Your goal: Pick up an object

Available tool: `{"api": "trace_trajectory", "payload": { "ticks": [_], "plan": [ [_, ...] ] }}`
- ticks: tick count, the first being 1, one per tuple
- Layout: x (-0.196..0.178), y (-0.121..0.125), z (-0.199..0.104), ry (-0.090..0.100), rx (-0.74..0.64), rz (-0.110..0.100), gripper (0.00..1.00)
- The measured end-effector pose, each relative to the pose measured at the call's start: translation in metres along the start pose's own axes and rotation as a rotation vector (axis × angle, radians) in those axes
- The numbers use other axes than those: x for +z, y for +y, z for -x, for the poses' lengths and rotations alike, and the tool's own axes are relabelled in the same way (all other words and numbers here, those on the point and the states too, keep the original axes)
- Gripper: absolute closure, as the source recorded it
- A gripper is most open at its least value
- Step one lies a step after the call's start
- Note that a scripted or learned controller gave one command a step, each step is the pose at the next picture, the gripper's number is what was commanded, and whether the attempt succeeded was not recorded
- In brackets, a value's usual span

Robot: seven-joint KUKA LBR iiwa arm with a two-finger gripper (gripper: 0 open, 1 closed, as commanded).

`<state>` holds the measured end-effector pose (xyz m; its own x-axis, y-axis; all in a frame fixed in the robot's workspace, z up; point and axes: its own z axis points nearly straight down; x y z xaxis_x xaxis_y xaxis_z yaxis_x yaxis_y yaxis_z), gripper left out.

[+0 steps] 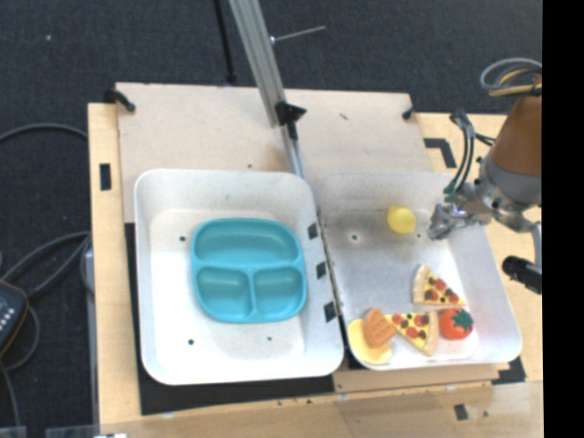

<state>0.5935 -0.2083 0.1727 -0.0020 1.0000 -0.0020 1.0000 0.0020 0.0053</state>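
The arm (pixel 518 149) reaches in from the right, its orange band sitting above the grey wrist, and the gripper (pixel 442 223) hangs over the upper right part of the right bin (pixel 365 245). From this angle I cannot tell whether the fingers are apart or together; they are small and dark against the bin's floor. Nothing shows between them.

Just to the left of the gripper, apart from it, sits a small yellow ball (pixel 400 219) on the bin floor. Lower down, near the bin's right side, lies a toy pizza slice (pixel 435 289) with red toppings. Along the bottom edge there is a cluster: an orange-yellow toy pastry (pixel 376 331) at the left, a second pizza slice (pixel 413 328) just beside it, and a red toy tomato (pixel 456 323) with a green top at the right.

Over in the left bin (pixel 164 208), a teal divided plate (pixel 247 269) lies flat in the middle, with three compartments. Both bins rest side by side on the pale wooden worktop (pixel 201 117), and a slanted aluminium rail (pixel 258 44) rises behind them.
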Motion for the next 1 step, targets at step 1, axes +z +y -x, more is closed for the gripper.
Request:
{"api": "trace_trajectory", "payload": {
  "ticks": [1],
  "plan": [
    [-0.0451,-0.0027,0.002,-0.001,0.0,0.001,1.0]
  ]
}}
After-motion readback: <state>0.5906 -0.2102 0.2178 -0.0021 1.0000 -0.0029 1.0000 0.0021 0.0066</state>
